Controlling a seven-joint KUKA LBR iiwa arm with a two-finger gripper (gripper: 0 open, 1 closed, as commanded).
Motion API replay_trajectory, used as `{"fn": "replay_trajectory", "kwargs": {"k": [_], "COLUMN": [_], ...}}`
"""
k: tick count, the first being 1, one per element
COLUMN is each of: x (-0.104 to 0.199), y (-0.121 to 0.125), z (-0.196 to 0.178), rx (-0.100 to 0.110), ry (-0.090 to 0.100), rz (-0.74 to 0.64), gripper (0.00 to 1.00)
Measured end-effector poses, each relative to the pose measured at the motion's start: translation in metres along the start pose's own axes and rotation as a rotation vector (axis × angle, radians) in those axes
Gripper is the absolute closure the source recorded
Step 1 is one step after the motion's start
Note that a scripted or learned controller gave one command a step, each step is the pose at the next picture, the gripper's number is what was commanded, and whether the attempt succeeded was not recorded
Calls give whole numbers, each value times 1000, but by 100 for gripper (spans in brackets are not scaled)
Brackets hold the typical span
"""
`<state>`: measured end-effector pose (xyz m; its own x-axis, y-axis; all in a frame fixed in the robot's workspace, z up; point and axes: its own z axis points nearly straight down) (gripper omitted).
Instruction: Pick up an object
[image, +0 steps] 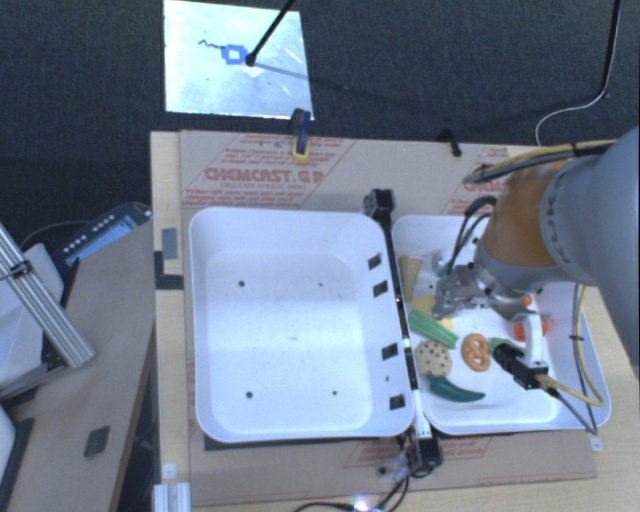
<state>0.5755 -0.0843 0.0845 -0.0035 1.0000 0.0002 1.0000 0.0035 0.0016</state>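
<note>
Nearest the lens, at six o'clock in the camera view, a dark green curved plastic pepper lies by the front rim of the right shallow white bin. Just above it sit a tan round cookie toy, an orange pretzel-shaped piece and a light green oblong pod, all bunched against the bin's left wall, likely as they fell when tipped in. A beige cone rests toward twelve o'clock of that cluster. The two-finger gripper hangs low over the pod and cone, reaching from three o'clock; whether it is spread or closed I cannot tell, and nothing shows between its tips. The left shallow white bin, at nine o'clock, offers wide bare floor. Black clips on the shared divider crowd the toys, so I judge approach room is tight on that side
</note>
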Motion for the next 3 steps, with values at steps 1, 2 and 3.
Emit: {"fn": "replay_trajectory", "kwargs": {"k": [1, 2, 3], "x": [0, 121, 167], "y": [41, 61, 84], "z": [-1, -108, -226], "rx": [-4, -13, -16], "ry": [-1, 6, 4], "rz": [-1, -14, -7], "gripper": [100, 100, 100]}}
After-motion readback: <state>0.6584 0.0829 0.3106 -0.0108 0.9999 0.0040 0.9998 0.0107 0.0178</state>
